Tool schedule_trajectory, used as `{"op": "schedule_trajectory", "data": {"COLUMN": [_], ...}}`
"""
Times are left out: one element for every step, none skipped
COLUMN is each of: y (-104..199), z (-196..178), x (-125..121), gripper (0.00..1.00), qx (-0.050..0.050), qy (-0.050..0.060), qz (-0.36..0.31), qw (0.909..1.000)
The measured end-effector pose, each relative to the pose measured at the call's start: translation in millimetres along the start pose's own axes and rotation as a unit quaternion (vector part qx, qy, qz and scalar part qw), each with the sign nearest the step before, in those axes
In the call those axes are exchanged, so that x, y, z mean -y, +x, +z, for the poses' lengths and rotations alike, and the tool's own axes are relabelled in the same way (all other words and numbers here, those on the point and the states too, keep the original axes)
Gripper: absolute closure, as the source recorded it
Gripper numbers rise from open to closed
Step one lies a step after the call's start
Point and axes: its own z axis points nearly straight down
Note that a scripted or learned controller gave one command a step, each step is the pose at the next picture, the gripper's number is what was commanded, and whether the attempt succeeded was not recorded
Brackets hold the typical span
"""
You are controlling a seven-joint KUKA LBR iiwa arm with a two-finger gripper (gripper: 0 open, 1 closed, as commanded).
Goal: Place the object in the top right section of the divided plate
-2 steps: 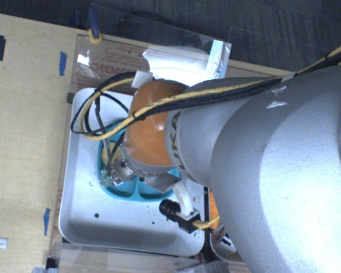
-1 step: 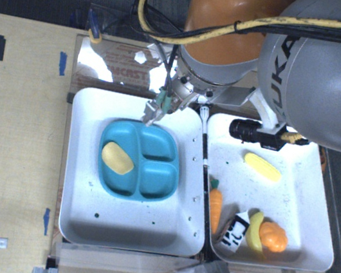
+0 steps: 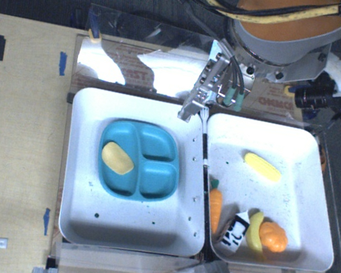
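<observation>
Below and left of the gripper (image 3: pixel 191 109) a yellow oval piece (image 3: pixel 117 158) lies in the large left section of the blue divided plate (image 3: pixel 152 185), long axis slanting down-right. Its top right section is bare. Whether the jaws are parted cannot be told — they hang at the bins' shared far edge, nothing visibly between them

Two white bins are sitting side by side, a left bin (image 3: pixel 72 213) and a right bin (image 3: pixel 310 157). One blue divided plate (image 3: pixel 149 184) is lying in the left one, carrying one yellow piece (image 3: pixel 117 157). Five items are resting in the right bin: one yellow piece (image 3: pixel 262 167), one carrot (image 3: pixel 214 210), one black-and-white carton (image 3: pixel 233 231), one banana (image 3: pixel 254 230), one orange fruit (image 3: pixel 272 236).
</observation>
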Motion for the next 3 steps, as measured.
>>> {"op": "schedule_trajectory", "data": {"y": [-95, -128, -196], "z": [2, 1, 2], "x": [72, 142, 190], "gripper": [1.0, 1.0, 1.0], "qx": [0.0, 0.001, 0.0], "qy": [0.001, 0.002, 0.001], "qz": [-0.103, -0.12, -0.338], "qw": [0.9947, 0.9928, 0.941]}}
